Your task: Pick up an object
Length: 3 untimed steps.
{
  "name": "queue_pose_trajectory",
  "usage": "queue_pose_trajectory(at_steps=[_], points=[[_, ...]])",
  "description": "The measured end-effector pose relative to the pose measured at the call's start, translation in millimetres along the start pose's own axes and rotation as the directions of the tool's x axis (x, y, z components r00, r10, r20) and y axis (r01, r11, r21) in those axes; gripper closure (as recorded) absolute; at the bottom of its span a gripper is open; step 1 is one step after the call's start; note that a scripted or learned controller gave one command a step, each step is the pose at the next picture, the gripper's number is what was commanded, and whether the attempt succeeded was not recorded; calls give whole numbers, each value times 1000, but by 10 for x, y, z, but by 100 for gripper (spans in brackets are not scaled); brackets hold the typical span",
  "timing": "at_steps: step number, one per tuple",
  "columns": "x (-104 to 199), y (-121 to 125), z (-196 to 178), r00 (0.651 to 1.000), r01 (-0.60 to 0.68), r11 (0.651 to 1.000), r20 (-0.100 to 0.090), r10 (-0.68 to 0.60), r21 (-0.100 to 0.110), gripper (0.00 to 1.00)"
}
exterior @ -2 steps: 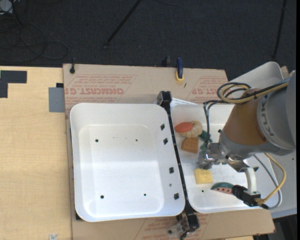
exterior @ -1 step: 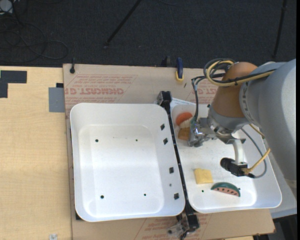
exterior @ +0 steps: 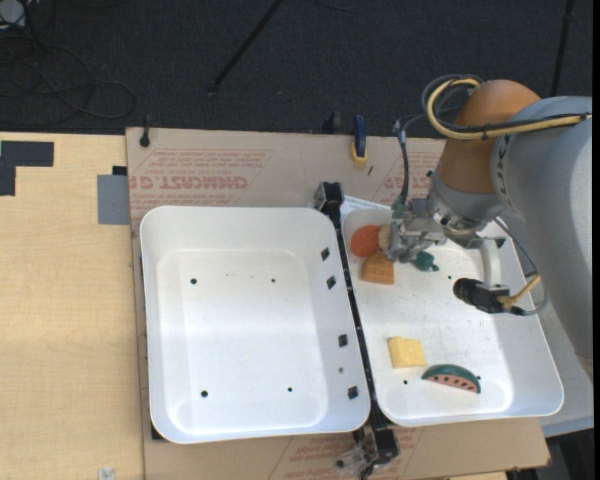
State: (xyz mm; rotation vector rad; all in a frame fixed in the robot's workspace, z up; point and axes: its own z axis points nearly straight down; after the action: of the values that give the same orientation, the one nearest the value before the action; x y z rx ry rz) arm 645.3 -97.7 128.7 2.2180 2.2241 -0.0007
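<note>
While the pincer [exterior: 412, 240] is hanging low at the far end of the right bin [exterior: 540, 393], crowding an orange ball [exterior: 365, 239] and an orange wedge [exterior: 379, 270], it is risking nudging them against the wall instead of gripping. Its opening I cannot tell. Reaching in from the right, the arm is angling steeply downward.
</note>
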Motion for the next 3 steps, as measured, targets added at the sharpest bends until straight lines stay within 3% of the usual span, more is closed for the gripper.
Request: queue_pose_trajectory(at_steps=[1,2,3], points=[[56,-325,392,1000,-2,1000,-1,2,1,100],[131,-765,413,1000,-3,1000,-1,3,4,100],[147,-384,417,1000,-2,1000,-1,2,1,100]])
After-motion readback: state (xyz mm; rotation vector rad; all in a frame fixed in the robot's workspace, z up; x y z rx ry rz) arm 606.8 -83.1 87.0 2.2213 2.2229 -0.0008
